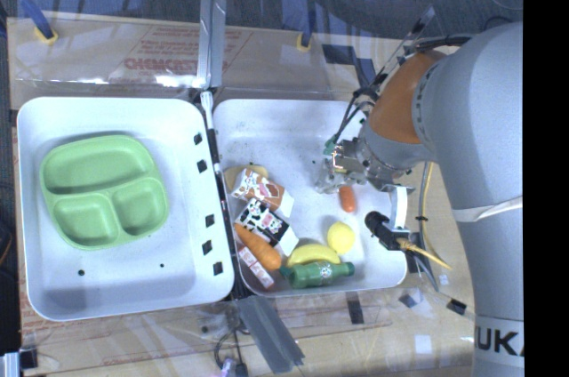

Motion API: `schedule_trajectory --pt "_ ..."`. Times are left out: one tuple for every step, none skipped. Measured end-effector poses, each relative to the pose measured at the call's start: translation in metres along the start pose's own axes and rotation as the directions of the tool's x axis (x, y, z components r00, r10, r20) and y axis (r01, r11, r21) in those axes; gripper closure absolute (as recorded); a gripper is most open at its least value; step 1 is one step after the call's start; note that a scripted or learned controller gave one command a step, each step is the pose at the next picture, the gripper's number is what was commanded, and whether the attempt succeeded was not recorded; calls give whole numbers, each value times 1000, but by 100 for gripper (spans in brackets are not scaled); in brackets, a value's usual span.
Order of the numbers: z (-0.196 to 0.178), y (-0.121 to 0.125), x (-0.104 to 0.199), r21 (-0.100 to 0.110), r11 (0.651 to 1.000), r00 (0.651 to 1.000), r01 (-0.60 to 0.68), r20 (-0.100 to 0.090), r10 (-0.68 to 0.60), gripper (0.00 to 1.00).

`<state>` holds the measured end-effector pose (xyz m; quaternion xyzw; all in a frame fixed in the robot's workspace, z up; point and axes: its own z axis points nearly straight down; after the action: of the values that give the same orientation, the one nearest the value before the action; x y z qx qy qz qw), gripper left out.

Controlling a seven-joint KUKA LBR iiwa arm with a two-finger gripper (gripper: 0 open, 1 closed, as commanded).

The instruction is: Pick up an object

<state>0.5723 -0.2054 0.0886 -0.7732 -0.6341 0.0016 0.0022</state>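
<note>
Two white bins (36,188) on bench; we see gripper (342,180) low over orange item (348,200), seemingly targeting it; grasp state unclear.

The tabletop (267,46) is light brown, and it has some faded red writing on it near the back. Two white bins sit right on it, side by side, with their edges touching. The left bin (36,277) is on one side and the right bin (267,113) is on the other. A gray bar (211,37) stands up at the back, where the two bins meet.
</note>
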Motion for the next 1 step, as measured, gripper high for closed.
schedule_trajectory --pt "-1 1 9 2 1000 1000 10 -13 -10 0"
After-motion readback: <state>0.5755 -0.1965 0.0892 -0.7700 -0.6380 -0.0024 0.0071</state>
